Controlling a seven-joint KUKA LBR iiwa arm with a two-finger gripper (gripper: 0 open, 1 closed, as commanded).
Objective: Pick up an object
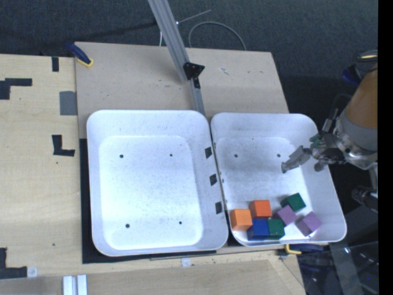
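Observation:
Several small blocks cluster at the near end of the right bin (258, 125): an orange block (241, 218), a second orange block (261, 208), a blue block (260, 227), a green block (276, 228), a darker green block (295, 202) and two purple blocks (286, 214) (308, 223). My gripper (306, 161) hangs over the right bin's right side, above and behind the blocks. It is open, with nothing between its fingers. The arm's orange band (365, 106) is at the right edge.
The left bin (98, 134) lies beside the right one, their rims touching. A slanted metal pole (169, 26) with a black clamp (193, 70) rises behind the bins. Bench boards with black marks lie to the left.

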